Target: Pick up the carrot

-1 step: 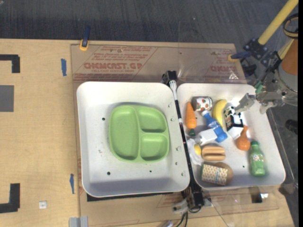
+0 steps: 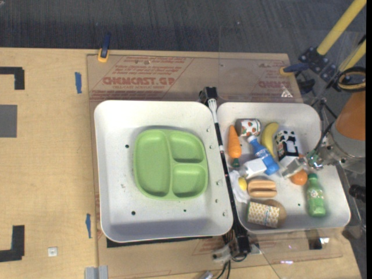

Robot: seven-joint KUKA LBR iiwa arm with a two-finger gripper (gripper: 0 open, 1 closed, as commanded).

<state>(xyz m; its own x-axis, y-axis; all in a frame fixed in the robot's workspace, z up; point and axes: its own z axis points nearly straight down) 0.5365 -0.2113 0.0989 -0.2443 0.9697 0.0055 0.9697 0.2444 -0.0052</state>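
Cardboard-covered bench [image 2: 46, 173] holds two white bins [image 2: 110, 173]; carrot [image 2: 233, 143] lies untouched, finger state unclear.

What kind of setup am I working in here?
Likely a robot lab bench for pick tests: two white bins, one with a green divided plate, one with toy food including the carrot.

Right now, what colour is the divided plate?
Light green plate, seen in the camera view.

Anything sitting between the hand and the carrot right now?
Yes. The carrot lies at the right bin's left wall; the hand is near its right side. Between them sit the blue-and-white bottle, the banana and the black-and-white toy.
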